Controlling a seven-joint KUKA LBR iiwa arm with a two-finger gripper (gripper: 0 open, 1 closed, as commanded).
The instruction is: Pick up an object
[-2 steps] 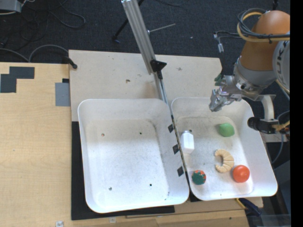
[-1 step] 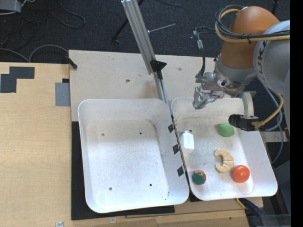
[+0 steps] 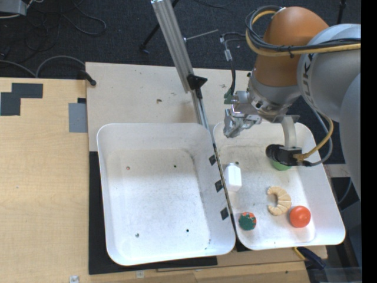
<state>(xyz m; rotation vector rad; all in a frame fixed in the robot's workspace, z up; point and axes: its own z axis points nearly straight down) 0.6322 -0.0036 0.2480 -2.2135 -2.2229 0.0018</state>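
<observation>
Below the fingers, toward the near wall of the right bin, lies a small white bottle. Whether they stand apart I cannot tell; descending squarely over its middle seems wise.

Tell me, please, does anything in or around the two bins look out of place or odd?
Little stands out. All the objects crowd the right bin: a white block against the divider, a croissant-like toy, a red ball and a green-and-red ball. A green item sits half hidden under the arm.
</observation>
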